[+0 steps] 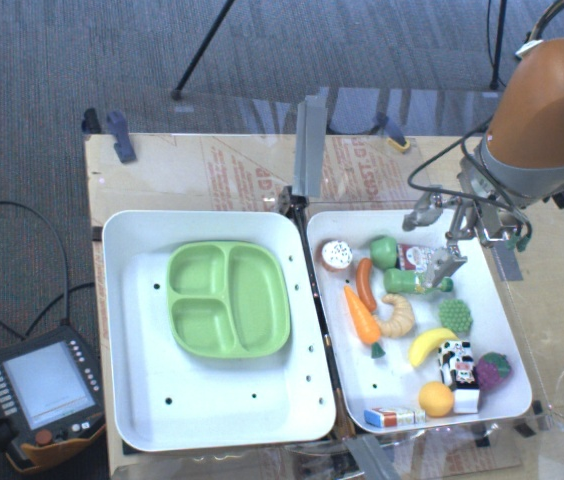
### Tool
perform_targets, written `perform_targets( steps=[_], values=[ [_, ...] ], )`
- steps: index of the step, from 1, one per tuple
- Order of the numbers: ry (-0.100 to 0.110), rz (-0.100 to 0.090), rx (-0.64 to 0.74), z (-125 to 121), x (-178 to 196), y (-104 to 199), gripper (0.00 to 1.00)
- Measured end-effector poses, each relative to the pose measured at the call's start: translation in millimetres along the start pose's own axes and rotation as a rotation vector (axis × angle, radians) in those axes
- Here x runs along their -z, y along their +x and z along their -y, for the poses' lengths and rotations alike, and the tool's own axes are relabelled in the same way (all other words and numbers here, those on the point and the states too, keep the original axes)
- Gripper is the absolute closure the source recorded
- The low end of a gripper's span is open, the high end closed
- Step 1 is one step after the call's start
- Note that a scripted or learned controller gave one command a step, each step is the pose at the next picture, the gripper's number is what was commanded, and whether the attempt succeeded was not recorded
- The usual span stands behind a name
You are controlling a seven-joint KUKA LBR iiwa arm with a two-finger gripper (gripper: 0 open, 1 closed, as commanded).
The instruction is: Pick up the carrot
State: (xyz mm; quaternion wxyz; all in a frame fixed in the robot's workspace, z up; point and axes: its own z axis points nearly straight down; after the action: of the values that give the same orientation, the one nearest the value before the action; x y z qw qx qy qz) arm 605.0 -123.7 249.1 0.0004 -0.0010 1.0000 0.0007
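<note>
glossy plastic carrot (pixel 362 316), smooth white bins (pixel 142 268)

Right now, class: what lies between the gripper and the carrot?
In the camera view, a croissant and a green bottle lie between the gripper and the carrot.

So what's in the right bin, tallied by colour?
Orange: 3 — carrot, sausage, orange
Green: 3 — pepper, broccoli, bottle
Yellow or tan: 2 — banana, croissant
Purple: 1 — grapes
White or mixed: 4 — cupcake, can, carton, box
Total: 13
</note>
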Motion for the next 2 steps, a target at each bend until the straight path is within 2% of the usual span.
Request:
perform_targets(
  steps=[1,2],
  values=[
    [-0.003,-0.006,0.045,-101.3,-64.8,-8.2,0.0],
    [0.001,-0.002,0.15,-30.0,-83.2,69.3,0.0]
  ],
)
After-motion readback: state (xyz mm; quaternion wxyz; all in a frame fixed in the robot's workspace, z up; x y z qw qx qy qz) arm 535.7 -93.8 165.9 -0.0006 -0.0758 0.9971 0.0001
